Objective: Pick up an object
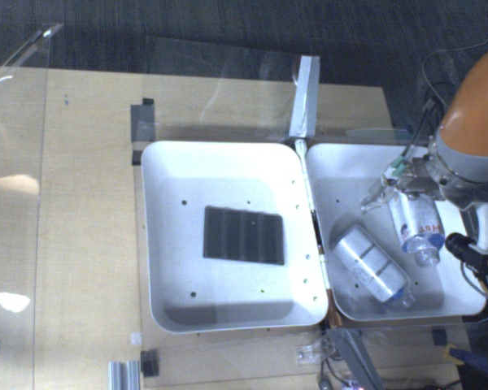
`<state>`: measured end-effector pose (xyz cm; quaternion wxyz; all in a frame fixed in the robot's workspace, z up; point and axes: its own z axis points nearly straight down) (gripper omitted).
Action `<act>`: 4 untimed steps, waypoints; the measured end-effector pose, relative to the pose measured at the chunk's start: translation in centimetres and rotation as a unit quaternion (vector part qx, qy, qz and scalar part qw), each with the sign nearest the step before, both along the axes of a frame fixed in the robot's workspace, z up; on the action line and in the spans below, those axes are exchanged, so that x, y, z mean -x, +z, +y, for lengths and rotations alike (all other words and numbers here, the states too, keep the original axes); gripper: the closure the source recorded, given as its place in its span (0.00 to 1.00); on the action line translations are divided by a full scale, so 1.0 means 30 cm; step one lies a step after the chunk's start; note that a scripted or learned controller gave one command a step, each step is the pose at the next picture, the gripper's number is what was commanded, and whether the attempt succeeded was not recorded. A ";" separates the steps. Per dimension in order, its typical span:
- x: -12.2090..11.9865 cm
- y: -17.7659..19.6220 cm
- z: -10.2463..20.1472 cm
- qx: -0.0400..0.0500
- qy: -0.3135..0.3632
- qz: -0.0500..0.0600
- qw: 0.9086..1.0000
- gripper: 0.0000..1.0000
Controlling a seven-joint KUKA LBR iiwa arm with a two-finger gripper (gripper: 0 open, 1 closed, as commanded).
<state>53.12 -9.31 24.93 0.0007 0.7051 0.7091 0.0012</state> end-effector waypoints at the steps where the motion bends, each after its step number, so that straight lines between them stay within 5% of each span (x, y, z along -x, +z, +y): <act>1: -0.111 -0.477 -0.012 0.002 0.039 -0.012 0.999 0.00; 2: -0.089 -0.213 0.209 0.000 0.099 -0.001 0.995 0.00; 4: -0.164 -0.333 0.151 -0.016 0.132 -0.008 0.991 0.00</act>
